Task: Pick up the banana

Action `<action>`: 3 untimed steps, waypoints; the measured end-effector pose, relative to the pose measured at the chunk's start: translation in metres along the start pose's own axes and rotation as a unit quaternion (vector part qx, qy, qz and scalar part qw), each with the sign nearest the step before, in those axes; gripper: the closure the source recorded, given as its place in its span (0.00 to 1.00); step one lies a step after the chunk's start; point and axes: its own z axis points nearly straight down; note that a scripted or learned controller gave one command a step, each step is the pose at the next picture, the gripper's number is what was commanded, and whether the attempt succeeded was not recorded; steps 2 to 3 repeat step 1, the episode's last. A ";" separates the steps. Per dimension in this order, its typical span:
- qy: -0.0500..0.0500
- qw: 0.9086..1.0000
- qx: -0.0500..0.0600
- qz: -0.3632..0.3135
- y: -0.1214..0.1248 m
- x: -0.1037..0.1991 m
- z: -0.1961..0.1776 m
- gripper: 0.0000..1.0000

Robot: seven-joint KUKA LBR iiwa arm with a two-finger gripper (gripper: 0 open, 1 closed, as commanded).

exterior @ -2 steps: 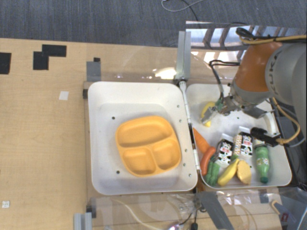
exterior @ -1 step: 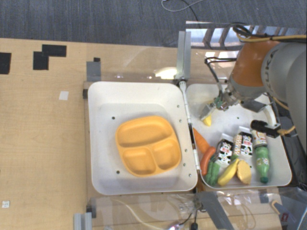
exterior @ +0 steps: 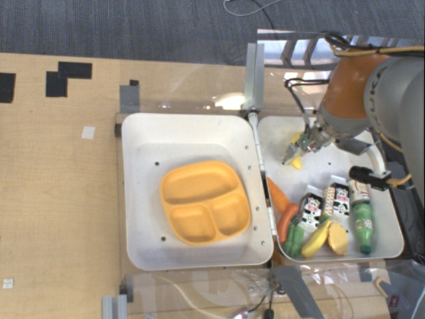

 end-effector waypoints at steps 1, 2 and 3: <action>-0.003 1.000 -0.003 0.029 0.056 0.043 -0.089 1.00; -0.003 1.000 -0.003 0.029 0.056 0.043 -0.089 1.00; -0.003 1.000 -0.003 0.029 0.056 0.043 -0.089 1.00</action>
